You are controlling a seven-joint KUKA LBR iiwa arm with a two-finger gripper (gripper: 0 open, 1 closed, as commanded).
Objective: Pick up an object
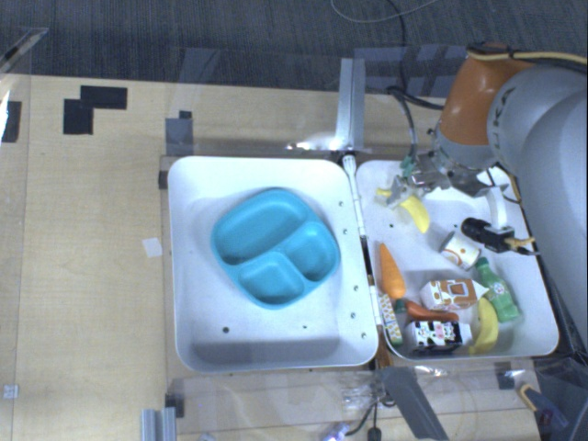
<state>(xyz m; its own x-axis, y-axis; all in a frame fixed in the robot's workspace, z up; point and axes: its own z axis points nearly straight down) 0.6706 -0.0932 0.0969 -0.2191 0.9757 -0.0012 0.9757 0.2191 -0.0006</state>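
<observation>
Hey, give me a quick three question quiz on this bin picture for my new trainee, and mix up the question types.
1. True or false: the blue plate lies in the left bin.
2. Which lies nearest the gripper? A carrot B yellow piece C banana
3. Fill in: the plate has ___ compartments.

Key: 1 true. 2 B. 3 three.

Premises presenting as robotics lab or test cell. Pale wooden bench (83, 274) bearing two shallow white plastic bins (184, 338) in metal framing. Black tape markers (92, 107) sitting on bench top. Loose black cable (377, 7) trailing over dark grey carpet floor (184, 7). Grey industrial arm with orange band (473, 99) reaching in from right.
</observation>
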